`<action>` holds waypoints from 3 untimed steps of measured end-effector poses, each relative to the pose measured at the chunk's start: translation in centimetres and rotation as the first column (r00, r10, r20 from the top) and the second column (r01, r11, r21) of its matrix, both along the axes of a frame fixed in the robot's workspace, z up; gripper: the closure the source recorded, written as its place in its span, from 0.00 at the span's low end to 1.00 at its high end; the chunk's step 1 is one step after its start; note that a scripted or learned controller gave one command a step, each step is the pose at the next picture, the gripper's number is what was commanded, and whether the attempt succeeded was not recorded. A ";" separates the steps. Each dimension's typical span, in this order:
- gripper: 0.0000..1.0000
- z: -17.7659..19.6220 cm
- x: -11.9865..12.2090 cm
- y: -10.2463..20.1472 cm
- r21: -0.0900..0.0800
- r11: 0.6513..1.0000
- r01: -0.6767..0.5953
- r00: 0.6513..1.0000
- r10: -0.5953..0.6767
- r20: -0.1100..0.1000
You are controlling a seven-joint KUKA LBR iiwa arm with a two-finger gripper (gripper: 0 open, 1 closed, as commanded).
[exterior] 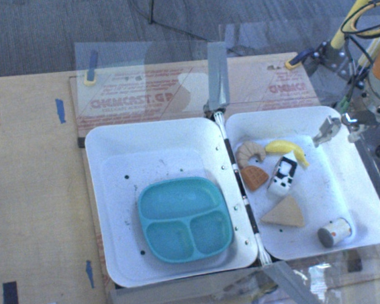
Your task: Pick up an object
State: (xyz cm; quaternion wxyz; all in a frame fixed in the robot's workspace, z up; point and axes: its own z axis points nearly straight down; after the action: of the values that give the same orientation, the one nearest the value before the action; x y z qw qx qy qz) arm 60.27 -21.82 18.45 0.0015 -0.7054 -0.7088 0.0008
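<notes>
Camera view: you look down at a slant on two white bins set side by side on the worktop (33, 198).
Hand: your hand (336, 129) sits at the right bin's (376, 223) upper right edge, in the right of the frame; whether its fingers are spread or pressed together you cannot tell, and nothing shows between them.
Nearest thing: the banana (288, 150) lies just to the left of your hand and slightly lower in the frame, long axis running from upper left to lower right.
Neighbours: a black-and-white gadget (282, 175) touches the banana's lower side; a pale curved piece (247, 151) and a brown round piece (253, 176) lie further left, near the divider.
Open room: a tan wedge (284, 213) and a small cylinder (335, 231) lie well apart towards the lower right, with bare floor around them.
Left bin: a teal divided tray (182, 217) rests there.
Judgement: the banana looks the shortest reach, though the crowding may hinder a clean grip.
</notes>
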 end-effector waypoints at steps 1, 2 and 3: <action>0.00 -8.2 4.2 2.6 -0.004 1.000 0.021 1.000 -0.021 0.018; 0.00 -9.8 3.1 4.7 -0.004 1.000 -0.008 1.000 0.008 0.009; 1.00 -8.9 3.3 4.5 -0.007 1.000 -0.010 1.000 0.010 0.009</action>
State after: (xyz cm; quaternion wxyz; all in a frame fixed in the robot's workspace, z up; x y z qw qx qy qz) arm 63.55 -17.29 9.58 -0.0043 -0.7018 -0.7124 0.0001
